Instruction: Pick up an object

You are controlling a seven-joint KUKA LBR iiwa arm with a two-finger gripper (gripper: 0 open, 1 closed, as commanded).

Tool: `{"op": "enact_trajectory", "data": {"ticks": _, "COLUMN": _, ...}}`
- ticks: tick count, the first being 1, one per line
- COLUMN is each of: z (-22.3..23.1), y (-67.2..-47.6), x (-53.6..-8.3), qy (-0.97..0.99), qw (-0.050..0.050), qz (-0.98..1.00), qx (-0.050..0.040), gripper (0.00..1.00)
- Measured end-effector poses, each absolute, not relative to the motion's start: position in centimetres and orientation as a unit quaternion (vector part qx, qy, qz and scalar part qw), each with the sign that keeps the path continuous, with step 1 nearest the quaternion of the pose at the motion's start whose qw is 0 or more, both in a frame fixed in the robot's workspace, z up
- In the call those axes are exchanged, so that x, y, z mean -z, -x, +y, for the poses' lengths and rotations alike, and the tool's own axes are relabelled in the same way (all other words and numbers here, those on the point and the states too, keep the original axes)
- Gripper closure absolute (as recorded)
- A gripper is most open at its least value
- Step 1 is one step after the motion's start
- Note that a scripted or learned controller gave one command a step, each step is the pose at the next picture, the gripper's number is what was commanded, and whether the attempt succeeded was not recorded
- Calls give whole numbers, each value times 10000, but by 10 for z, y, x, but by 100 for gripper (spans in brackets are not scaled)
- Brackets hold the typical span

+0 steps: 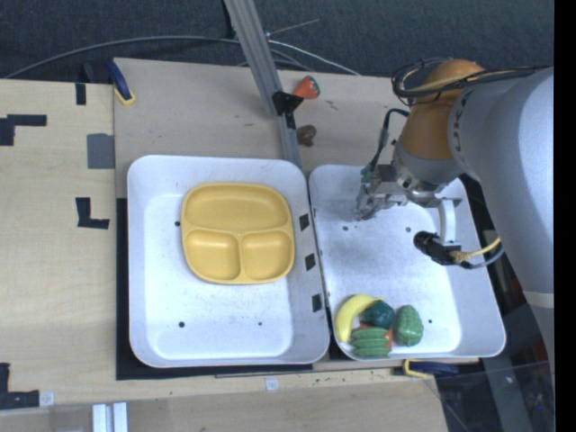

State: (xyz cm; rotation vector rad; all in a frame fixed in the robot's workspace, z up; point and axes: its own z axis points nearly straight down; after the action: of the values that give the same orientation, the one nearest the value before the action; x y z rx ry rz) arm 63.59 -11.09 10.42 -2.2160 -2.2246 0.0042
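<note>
Toy fruits [379, 325] lie in right bin [468, 304] corner, well apart from gripper [367, 207], whose grip state I cannot tell.

Two white bins [144, 268], one yellow divided tray [238, 232], one banana [353, 310], three green toy vegetables [408, 325]

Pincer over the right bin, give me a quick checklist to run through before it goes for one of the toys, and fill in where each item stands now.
1. Pincer free of any load: ok, nothing shows between its tips.
2. Pincer above a target: not ok, it hangs over bare floor at the far left of the right bin.
3. Targets located: ok, banana, dark green toy, green vegetable and red-green toy cluster in the near corner.
4. Targets separated: not ok, they touch.
5. Finger opening: cannot tell.
6. Yellow tray out of the way: ok, left bin.
</note>
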Motion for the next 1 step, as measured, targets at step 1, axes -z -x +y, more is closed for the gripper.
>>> {"op": "enact_trajectory", "data": {"ticks": 1, "z": -113, "y": -643, "x": -166, "qy": 7065, "qw": -22, "qz": -7077, "qx": 14, "gripper": 100}}
